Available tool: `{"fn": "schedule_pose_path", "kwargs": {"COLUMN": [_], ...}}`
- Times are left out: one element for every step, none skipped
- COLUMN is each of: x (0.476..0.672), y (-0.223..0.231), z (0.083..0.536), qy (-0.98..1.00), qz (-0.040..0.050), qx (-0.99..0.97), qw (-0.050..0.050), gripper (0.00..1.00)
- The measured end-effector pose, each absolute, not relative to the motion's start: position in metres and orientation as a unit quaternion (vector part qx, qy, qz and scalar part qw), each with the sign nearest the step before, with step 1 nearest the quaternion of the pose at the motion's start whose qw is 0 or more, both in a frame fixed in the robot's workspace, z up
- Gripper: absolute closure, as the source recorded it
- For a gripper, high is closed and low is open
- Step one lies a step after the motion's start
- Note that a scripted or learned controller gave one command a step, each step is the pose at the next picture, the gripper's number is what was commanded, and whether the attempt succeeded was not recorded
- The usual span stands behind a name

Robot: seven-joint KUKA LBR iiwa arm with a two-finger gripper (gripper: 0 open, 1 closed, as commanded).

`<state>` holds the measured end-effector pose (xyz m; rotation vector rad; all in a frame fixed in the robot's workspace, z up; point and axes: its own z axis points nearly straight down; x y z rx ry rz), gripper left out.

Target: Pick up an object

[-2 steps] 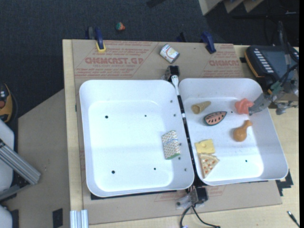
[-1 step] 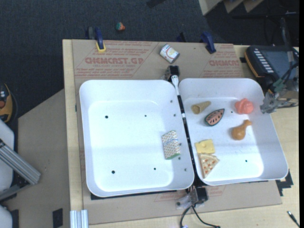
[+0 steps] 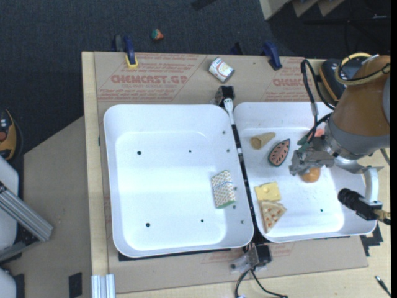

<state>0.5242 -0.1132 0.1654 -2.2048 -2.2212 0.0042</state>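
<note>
the gripper (image 3: 305, 164) is down inside the right bin (image 3: 329, 225), and the right bin serves as the landmark here. the grey arm (image 3: 363, 113) with its orange band comes in over the right bin's far right corner. directly under the gripper's tip, touching it as far as the view shows, lies a small orange object (image 3: 311, 175), near the middle of the right bin. whether the fingers are spread or pressed together cannot be told from this angle, nor whether the orange object sits between them.

just to the left of the gripper, in the same bin, lies a watermelon slice toy (image 3: 280, 153), green rim and red flesh. further toward the bin's far left part sits a tan cone-shaped piece (image 3: 262, 141). near the bin's left wall, toward the front, a yellow cheese wedge (image 3: 268, 192) lies just behind a pizza slice toy (image 3: 272, 214); the two are touching or nearly so.

the left bin (image 3: 124, 166) sits flush against the right bin's left side. it holds a patterned sponge-like block (image 3: 223, 189) close to the shared wall.

behind the right bin, on the cardboard sheet (image 3: 155, 79), rests a small white box (image 3: 221, 69), and two blue clamps (image 3: 270, 55) grip the bench's far edge.
</note>
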Motion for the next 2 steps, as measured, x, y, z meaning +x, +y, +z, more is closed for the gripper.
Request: {"fn": "schedule_pose_path", "kwargs": {"x": [0.553,0.517], "y": [-0.080,-0.005], "z": [0.351,0.306], "qy": [-0.710,-0.710], "qz": [-0.0070,0.0012], "qx": [-0.705,-0.704], "qw": [-0.008,0.004], "gripper": [1.00,1.00]}}
